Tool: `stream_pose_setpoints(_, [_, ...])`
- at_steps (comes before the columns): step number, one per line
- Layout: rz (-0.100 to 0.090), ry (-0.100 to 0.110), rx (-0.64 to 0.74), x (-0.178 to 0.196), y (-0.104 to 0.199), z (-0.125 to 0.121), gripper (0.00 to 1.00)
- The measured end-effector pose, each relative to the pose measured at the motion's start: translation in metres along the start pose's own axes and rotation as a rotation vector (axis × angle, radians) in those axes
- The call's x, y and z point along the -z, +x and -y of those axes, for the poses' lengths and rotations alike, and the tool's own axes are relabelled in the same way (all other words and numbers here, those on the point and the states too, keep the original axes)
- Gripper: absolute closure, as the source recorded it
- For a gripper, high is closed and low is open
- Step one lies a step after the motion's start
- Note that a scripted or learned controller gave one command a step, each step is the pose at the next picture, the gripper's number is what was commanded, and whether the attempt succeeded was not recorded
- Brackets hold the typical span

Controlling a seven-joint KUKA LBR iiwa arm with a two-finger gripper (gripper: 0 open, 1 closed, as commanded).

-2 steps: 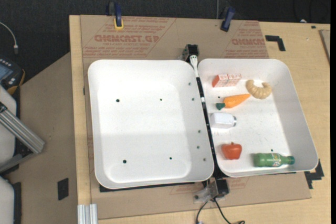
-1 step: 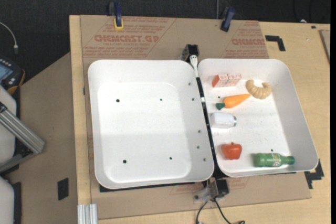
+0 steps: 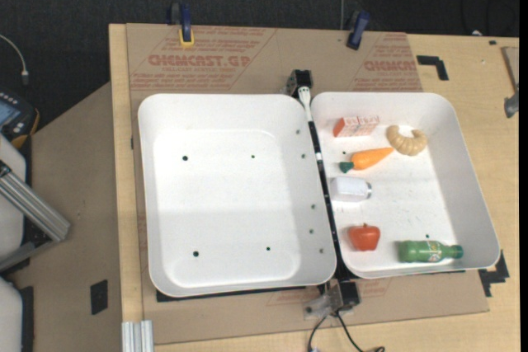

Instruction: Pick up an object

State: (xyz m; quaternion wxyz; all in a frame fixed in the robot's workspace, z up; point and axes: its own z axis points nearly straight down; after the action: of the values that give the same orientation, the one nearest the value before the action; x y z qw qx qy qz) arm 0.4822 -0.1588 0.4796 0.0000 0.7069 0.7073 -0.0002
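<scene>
Side by side on a brown board [image 3: 247, 53] with red lettering: left bin [image 3: 223, 194] and right bin [image 3: 412, 194], touching along the middle. Beneath, a pale worktop [image 3: 82, 202]. At the board's far edge, two blue clamps [image 3: 183, 21] [image 3: 357, 27], well apart.

Camera view: fixed overhead, slanted downward | Coverage: both white bins, left bin [image 3: 223, 194] and right bin [image 3: 450, 152], whole bench [image 3: 247, 45] | Range: moderate, floor visible beyond.
</scene>
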Motion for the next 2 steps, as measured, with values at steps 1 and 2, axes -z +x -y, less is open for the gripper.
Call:
stream_pose_setpoints(1, [0.002, -0.005, 0.001, 0.0112, -0.0001, -0.0008, 1.00])
stream_pose_setpoints(2, [0.002, -0.004, 0.000, 0.0107, -0.0001, -0.0008, 0.00])
